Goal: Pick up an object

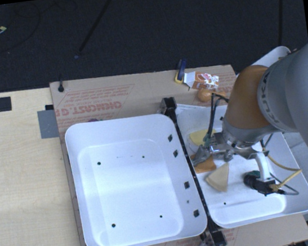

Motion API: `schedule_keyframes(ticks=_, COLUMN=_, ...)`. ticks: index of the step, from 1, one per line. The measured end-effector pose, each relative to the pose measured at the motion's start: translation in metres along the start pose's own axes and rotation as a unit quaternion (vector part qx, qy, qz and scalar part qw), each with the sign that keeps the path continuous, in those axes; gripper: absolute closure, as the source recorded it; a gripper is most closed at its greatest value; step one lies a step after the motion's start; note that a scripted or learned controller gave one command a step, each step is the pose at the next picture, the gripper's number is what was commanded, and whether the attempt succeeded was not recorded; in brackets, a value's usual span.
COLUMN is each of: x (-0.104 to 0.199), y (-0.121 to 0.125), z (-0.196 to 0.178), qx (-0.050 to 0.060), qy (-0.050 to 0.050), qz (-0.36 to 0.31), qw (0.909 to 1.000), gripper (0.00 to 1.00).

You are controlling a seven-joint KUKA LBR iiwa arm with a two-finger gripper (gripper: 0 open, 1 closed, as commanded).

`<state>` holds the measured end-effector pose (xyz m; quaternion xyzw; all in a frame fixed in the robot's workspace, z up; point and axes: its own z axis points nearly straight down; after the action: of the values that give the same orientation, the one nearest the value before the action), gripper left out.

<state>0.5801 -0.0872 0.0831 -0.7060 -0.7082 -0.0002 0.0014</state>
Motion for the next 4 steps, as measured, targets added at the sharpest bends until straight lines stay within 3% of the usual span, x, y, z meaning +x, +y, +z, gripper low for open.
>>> schedule_keyframes(ticks=1, x=-0.004, y=0.000, z=-0.018, qx=0.000, qy=0.000, qz=0.004, qw=1.0000, gripper=1.00)
schedule_keyframes(ticks=3, x=-0.005, y=-0.001, z=-0.036, qx=0.002, qy=0.001, qz=0.009, qw=1.0000, gripper=1.00)
schedule_keyframes(ticks=4, x=-0.042, y=-0.055, z=-0.004, qx=0.001, qy=0.000, qz=0.004, qw=1.0000, gripper=1.00)
